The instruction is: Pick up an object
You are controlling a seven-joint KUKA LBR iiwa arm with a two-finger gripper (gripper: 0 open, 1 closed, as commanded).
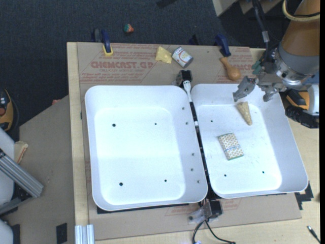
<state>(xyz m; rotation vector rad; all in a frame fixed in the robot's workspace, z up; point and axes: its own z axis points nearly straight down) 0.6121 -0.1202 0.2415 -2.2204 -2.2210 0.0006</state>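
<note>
In the right bin point(284, 151) lie two objects: a tan cone-shaped piece point(245, 112) near the far side and a small patterned block point(230, 146) near the middle. My gripper point(252, 96) hangs over the bin's far edge, just above and behind the cone. Its two fingers point(242, 90) are spread apart, open, with nothing between them. The cone's wide end points toward the gripper.
The left bin point(96, 136) sits beside the right one. On the board behind the bins lie a yellow piece point(163, 55), a small box point(182, 57) and a brown pear-shaped item point(231, 69). Blue clamps point(106, 40) hold the board's far edge.
</note>
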